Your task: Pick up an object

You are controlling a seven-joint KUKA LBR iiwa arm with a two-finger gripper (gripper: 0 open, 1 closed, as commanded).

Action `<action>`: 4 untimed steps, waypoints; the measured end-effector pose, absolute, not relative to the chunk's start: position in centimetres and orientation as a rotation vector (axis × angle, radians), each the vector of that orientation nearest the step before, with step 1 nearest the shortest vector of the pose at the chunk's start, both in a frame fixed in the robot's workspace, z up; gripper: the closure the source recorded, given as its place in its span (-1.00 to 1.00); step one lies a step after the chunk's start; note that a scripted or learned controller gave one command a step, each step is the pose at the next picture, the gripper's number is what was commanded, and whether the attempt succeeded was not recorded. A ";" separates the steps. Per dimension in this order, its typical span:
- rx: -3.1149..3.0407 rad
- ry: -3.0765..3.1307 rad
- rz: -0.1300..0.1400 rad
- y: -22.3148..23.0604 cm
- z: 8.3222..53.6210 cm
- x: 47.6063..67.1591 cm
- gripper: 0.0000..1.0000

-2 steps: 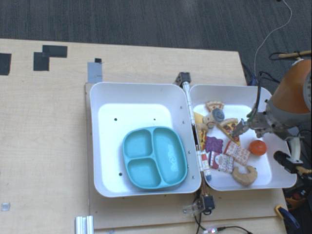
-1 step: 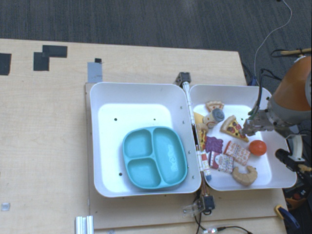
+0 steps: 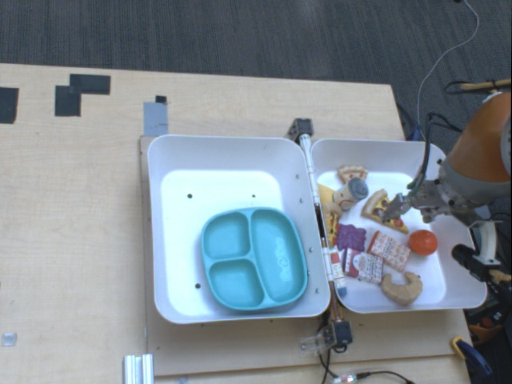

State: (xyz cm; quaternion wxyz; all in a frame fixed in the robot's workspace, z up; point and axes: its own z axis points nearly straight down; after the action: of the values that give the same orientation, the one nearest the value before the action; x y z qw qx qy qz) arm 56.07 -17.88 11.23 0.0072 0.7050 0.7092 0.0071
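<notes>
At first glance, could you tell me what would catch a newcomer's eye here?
The blue divided plate stands out, lying in the near right part of the left bin. In the right bin sits a clutter of small toy foods, among them a red tomato, with the gripper over a pizza slice.

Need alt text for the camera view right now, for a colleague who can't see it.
The gripper hangs over the toy pizza slice in the right bin, amid a tomato, purple grapes and other toy food. The left bin holds a blue divided plate.
</notes>
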 end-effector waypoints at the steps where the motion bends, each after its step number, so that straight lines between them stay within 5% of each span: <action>1: 2.201 2.218 0.026 -17.8 12.3 56.2 1.00; 2: 2.201 2.218 0.026 -17.8 12.3 56.2 -1.00; 3: 2.197 2.218 0.030 -17.8 13.4 56.4 1.00; 4: 2.197 2.218 0.030 -17.8 13.4 56.4 -1.00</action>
State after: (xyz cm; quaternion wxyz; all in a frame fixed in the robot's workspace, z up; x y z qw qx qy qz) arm 56.36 -17.75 13.41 0.0097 0.7036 0.7105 0.0095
